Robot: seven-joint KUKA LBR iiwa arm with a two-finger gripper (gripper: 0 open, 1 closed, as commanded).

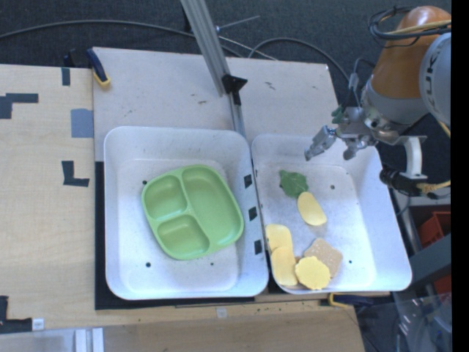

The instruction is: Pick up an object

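End effector (335, 146) open above right bin (381, 218), arm cropped at right.

Single fixed camera above table (44, 196), looking down at slant. Both white bins (117, 218) framed whole, side by side, mid-distance. Arm (410, 57) entering from right edge.

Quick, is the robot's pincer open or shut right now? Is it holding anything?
Pincer: open, holding nothing, over the right bin's far edge.
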